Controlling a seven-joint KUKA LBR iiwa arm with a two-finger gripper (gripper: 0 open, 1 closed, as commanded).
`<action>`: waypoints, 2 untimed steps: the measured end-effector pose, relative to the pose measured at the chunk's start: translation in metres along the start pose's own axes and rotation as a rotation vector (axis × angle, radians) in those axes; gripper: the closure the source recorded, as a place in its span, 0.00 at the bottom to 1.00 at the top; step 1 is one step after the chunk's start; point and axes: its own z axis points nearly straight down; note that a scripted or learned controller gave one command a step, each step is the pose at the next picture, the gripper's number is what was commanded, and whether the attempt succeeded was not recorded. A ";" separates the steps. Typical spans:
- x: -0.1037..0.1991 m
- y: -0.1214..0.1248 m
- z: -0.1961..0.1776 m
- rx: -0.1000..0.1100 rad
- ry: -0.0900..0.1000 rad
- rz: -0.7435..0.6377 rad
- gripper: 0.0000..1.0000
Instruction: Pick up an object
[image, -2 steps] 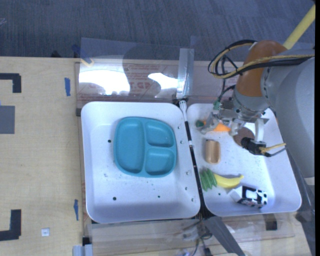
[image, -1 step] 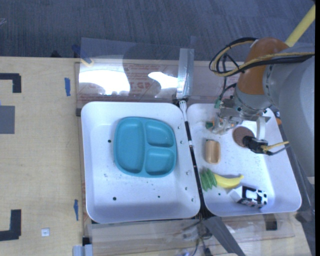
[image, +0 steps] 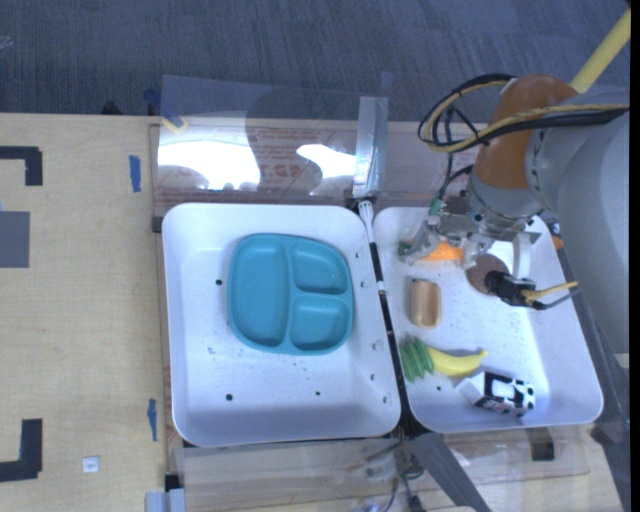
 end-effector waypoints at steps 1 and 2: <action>0.000 0.000 -0.011 0.002 0.000 0.000 1.00; 0.000 0.000 -0.010 0.002 0.000 -0.001 0.00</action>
